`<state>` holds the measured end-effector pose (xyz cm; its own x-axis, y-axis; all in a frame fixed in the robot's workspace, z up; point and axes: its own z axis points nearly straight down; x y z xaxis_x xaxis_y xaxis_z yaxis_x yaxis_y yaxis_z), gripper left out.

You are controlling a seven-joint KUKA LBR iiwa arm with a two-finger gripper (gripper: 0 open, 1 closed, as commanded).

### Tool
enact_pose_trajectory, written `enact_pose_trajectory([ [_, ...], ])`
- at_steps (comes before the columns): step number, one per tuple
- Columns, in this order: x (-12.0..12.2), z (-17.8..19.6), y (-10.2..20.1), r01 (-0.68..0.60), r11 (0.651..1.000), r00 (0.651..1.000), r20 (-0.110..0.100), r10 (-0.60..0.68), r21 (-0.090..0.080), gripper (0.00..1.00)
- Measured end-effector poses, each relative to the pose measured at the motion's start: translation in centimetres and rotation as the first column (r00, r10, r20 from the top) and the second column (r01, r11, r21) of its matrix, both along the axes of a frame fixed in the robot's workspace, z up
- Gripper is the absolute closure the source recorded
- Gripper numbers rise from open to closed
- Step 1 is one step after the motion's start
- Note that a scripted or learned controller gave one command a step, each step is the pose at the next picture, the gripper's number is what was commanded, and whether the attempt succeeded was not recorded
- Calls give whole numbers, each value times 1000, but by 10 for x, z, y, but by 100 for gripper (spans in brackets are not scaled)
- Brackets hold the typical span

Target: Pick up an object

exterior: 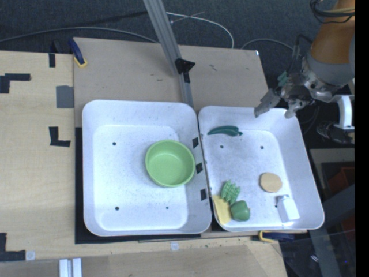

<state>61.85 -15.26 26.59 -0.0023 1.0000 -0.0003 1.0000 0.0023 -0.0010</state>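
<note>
My claw [275,109] hangs at about two o'clock in the view, over the top rim of the right bin [305,172], with its two fingers spread apart and nothing between them. I hold nothing, so as I judge it the pick has not begun in earnest: the reach, the closing and the lift are all left to do.

The things I could take lie below me in the right bin. Nearest, toward eight o'clock from my claw, is a dark green pepper [223,131] lying flat near the top wall. Down toward six o'clock from me sits a round tan biscuit [270,182], and just below it at five o'clock of the bin a small white block [286,207] rests near the lower corner. At the bin's seven o'clock corner three things crowd together: a light green leafy piece [229,190], a rounder green lump [240,211] touching it, and a yellow piece [221,210] against the wall. The left bin [104,154] bears a green bowl [169,163] near its middle.

I can read no brand, label or writing on any of it; the dark marks on the bench [34,154] at nine o'clock are just strips of tape.
</note>
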Motion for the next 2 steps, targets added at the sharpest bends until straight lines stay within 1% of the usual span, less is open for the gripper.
enact_pose_trajectory([
  [1,0,0,0,0,1000,1000,0,0,0,0],
  [2,2,-54,4,0,1000,1000,-6,0,0,0],
])
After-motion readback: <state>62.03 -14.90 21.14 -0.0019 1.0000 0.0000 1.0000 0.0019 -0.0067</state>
